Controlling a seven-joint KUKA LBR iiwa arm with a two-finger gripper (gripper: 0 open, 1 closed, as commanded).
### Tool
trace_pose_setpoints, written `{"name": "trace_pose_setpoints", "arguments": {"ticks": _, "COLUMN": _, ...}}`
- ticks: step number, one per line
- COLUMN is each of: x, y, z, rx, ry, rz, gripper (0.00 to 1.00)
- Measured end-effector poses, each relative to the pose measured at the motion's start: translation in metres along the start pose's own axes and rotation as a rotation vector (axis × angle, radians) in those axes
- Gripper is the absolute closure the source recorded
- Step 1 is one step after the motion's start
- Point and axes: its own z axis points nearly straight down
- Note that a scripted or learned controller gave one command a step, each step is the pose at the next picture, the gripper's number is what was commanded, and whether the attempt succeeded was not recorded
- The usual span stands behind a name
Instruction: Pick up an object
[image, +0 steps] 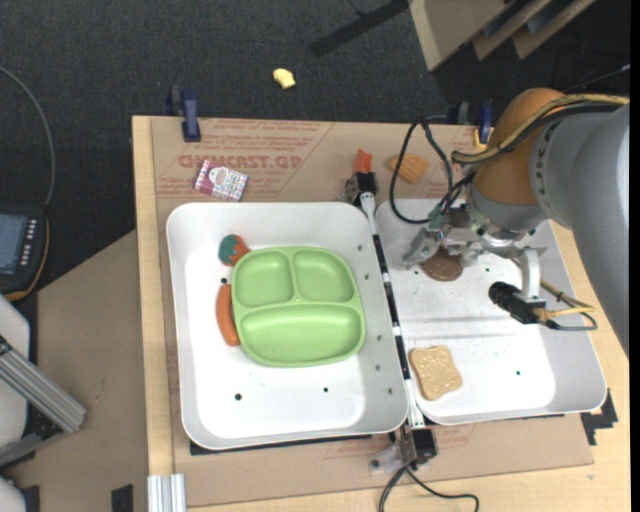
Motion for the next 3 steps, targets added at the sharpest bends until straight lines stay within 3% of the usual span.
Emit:
{"name": "trace_pose_setpoints", "arguments": {"ticks": 1, "x": -0.006, "y": 0.003, "z": -0.018, "rx": -0.01, "ry": -0.005, "rz": 0.005, "gripper": 1.0}}
{"name": "trace_pose_setpoints", "arguments": {"ticks": 2, "x": -0.006, "y": 0.002, "z": -0.017, "rx": -0.009, "ry": -0.005, "rz": 0.005, "gripper": 0.0}}
{"name": "trace_pose_setpoints", "arguments": {"ticks": 3, "x": -0.004, "y": 0.018, "z": -0.002, "rx": -0.004, "ry": 0.001, "rz": 0.005, "gripper": 0.0}}
